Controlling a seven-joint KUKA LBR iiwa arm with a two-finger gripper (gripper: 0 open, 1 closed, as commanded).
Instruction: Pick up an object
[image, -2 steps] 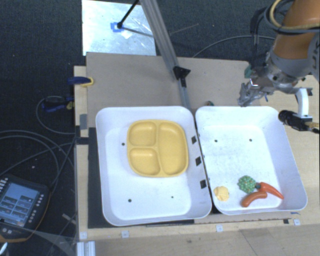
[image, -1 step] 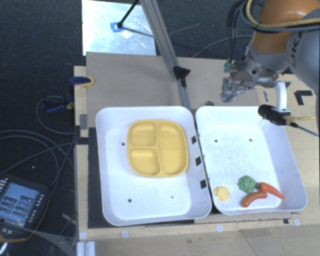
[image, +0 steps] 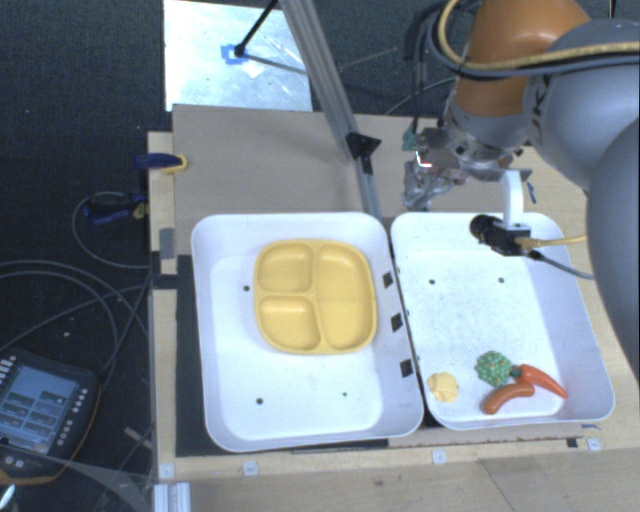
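1. Gripper (image: 424, 186) hangs above the far rim of the right bin (image: 560, 300), close to the seam where the two bins meet; from this slanted view it is too small and dark to tell whether it is open or closed, and nothing can be seen held in it.
2. Toys to choose from lie together in the near corner of that same bin: a yellow piece (image: 443, 386), a green piece (image: 492, 367) and an orange sausage-shaped piece (image: 508, 397) with a red piece (image: 545, 380) touching it.
3. Direction is the key point: the cluster lies toward the camera and somewhat to the right of the gripper, across nearly the whole length of the bin.
4. Long axis of the orange piece runs roughly left to right in the view, rising slightly toward the right, so a grip across its short width looks the most likely to work.
5. The left bin (image: 220, 330) carries a yellow divided plate (image: 315, 297), which lies nearer the gripper than the toys do, to its left and toward the camera.
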